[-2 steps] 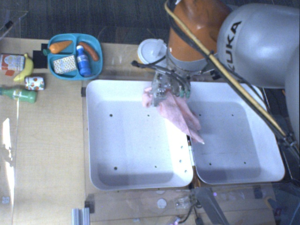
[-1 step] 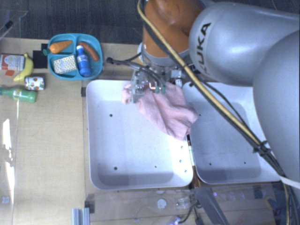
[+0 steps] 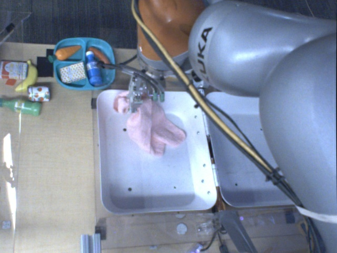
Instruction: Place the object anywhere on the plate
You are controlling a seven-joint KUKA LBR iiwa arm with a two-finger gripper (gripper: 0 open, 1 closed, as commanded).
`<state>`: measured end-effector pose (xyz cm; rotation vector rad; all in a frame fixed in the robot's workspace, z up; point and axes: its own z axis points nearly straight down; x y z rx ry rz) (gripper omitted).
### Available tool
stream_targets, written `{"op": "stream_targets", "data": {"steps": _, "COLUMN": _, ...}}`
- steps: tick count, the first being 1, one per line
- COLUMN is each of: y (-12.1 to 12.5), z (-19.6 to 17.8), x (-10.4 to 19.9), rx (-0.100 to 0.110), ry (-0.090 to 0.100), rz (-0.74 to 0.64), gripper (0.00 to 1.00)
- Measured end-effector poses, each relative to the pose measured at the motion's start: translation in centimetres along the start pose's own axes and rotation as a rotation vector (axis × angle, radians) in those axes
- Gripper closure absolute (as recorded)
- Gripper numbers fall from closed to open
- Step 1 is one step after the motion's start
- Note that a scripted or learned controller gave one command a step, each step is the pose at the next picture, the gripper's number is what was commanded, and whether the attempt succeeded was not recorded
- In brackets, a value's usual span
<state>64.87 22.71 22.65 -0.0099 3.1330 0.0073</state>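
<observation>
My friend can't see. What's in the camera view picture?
A robot's end effector is at the top of a pink cloth in a white bin. A blue plate of toy food sits beyond the bin.

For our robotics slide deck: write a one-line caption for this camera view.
Grey arm's two-finger gripper poised at the top of a crumpled pink cloth in the left shallow white bin.

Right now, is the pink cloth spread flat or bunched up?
Bunched up. The pink cloth lies crumpled in folds in the left bin, with the gripper at its upper edge.
</observation>
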Motion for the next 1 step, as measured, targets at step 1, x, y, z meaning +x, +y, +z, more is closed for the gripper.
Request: {"op": "stream_targets", "data": {"steps": 1, "y": -0.01, "z": -0.04, "x": -0.02, "rx": 0.000, "ry": -0.001, "rz": 0.000, "gripper": 0.00}}
